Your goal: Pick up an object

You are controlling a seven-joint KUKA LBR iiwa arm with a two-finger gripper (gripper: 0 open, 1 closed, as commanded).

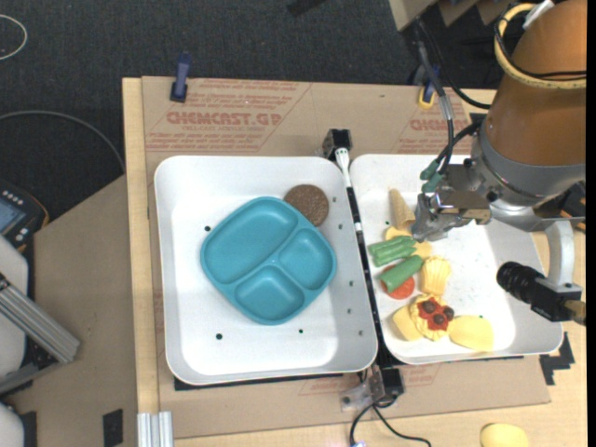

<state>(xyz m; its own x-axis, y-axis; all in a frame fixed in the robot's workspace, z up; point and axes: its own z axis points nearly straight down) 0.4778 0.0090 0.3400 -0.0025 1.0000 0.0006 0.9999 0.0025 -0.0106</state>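
The right bin (507, 264) holds several toy foods: a pale corn cob (400, 209), two green pods (391, 249) (401, 270), a red piece (400, 288), a yellow ridged piece (435, 274), a yellow slice with red bits (426, 318) and a yellow lemon-like piece (472, 332). My gripper (426, 229) hangs low over the back left of this pile, just right of the corn cob and above the green pod. Its fingertips are hidden among the toys. A blue divided plate (268, 260) and a brown cookie (307, 202) lie in the left bin (186, 277).
The bins sit side by side on a cardboard-covered bench (223, 119). A black part of the arm (535, 290) overhangs the right bin's right side. A yellow object (503, 435) lies off the bench at the bottom right. Blue clamps (181, 78) hold the cardboard's far edge.
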